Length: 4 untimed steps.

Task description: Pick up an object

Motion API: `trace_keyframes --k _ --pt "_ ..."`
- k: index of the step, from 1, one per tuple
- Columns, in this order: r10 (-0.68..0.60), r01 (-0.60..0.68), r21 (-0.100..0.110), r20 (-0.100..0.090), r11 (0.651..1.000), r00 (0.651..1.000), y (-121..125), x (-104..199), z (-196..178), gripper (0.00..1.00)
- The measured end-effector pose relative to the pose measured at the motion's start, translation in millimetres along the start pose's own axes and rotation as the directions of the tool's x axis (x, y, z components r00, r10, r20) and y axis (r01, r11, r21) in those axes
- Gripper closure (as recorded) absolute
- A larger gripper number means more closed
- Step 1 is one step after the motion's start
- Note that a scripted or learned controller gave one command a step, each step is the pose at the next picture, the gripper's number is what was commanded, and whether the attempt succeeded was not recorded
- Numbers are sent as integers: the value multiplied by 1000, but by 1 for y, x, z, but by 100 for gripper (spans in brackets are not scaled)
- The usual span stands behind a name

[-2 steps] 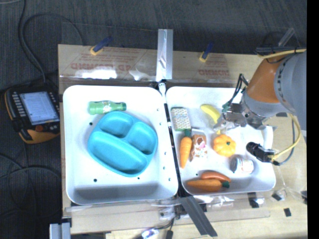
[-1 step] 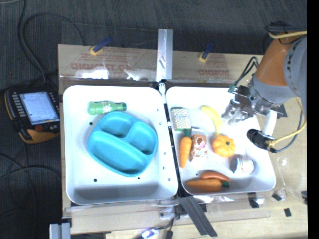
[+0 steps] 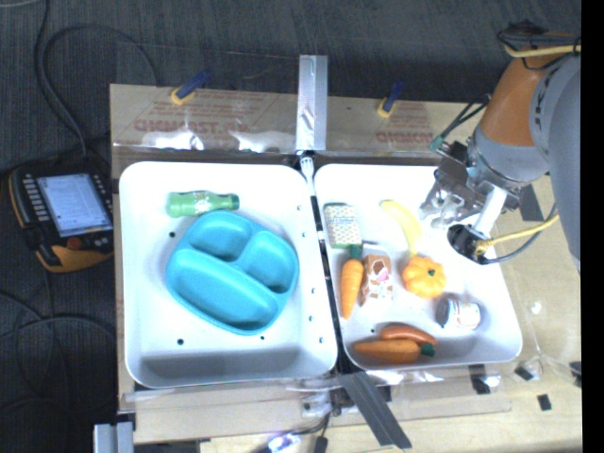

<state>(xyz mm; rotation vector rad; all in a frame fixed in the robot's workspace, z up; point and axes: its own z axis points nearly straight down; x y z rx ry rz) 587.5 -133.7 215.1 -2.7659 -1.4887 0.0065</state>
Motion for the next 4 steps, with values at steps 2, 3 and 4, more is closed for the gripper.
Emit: trace_keyframes --k 2,3,4 --pt "22 -22 1 2 1000 1000 28 -58 86 0" --pt "-177 177 -11 1 984 984 7 -26 126 0" --pt "-179 179 -13 -3 984 984 8 -24 116 100"
